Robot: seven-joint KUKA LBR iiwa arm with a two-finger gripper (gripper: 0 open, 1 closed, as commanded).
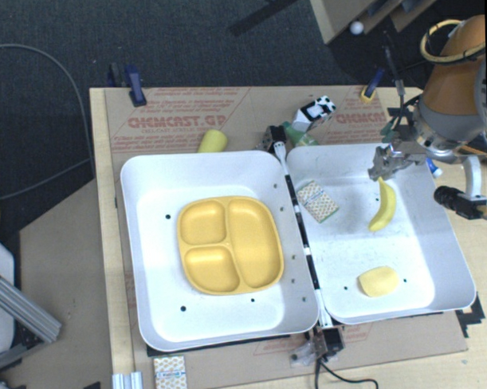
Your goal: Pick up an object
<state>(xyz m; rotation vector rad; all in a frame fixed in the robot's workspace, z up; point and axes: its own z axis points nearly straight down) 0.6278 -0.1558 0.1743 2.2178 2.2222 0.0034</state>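
A yellow banana lies in the right bin, lengthwise, in the bin's upper middle. My gripper hangs right at the banana's upper tip, reaching in from the right; whether it touches the fruit I cannot tell. A pale yellow rounded block rests near the front of the same bin. A small patterned packet lies by that bin's left wall.
The left bin holds a yellow plate with three compartments. Behind the bins, on the board, sit a yellow cylinder, a blue clamp and a black-and-white item. A small packet lies at the front.
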